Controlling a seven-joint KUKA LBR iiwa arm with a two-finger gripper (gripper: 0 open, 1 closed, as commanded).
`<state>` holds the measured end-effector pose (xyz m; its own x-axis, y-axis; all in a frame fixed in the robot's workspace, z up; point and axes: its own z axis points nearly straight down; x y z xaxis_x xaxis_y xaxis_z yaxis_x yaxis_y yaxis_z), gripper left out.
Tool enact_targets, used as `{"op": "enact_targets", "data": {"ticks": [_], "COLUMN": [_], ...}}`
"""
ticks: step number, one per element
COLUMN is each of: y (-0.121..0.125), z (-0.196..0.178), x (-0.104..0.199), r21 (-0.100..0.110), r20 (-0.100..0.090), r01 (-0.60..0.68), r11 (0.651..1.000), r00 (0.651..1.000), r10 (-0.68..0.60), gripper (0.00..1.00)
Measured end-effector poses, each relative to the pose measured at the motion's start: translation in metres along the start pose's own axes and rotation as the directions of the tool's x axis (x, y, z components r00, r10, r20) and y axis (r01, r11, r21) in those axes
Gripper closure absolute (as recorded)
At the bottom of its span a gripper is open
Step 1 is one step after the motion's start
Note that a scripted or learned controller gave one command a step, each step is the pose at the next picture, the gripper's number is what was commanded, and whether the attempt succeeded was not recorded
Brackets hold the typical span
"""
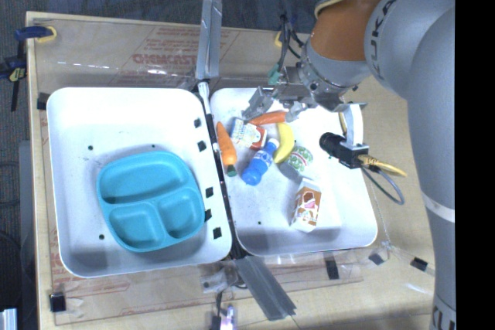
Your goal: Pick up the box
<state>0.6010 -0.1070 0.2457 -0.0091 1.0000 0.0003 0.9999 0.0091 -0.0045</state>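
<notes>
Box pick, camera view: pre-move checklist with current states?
1. Box in view, right bin, near its front right: ok.
2. Box free of neighbours, apart from the pile: ok.
3. Gripper over box: not ok, it sits at the bin's far side above the carrot and banana.
4. Fingers free of any item: cannot tell.
5. Path to box clear of the bottle and can: cannot tell.
6. Blue tray in left bin, out of the way: ok.
</notes>
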Motion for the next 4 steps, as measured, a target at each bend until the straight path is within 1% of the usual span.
{"op": "enact_targets", "data": {"ticks": [1, 2, 3, 4], "y": [0.017, 0.034, 0.012, 0.012], "z": [-0.01, 0.137, 0.153, 0.143], "x": [-0.03, -0.034, -0.057, -0.057], "r21": [-0.003, -0.001, -0.002, -0.001], "r20": [0.001, 0.001, 0.0, 0.0], "r01": [-0.102, -0.122, -0.113, -0.11], "r11": [0.995, 0.992, 0.994, 0.994], "r00": [0.995, 0.992, 0.994, 0.994], "r10": [0.102, 0.122, 0.113, 0.11], "gripper": [0.0, 0.0, 0.0, 1.0]}}
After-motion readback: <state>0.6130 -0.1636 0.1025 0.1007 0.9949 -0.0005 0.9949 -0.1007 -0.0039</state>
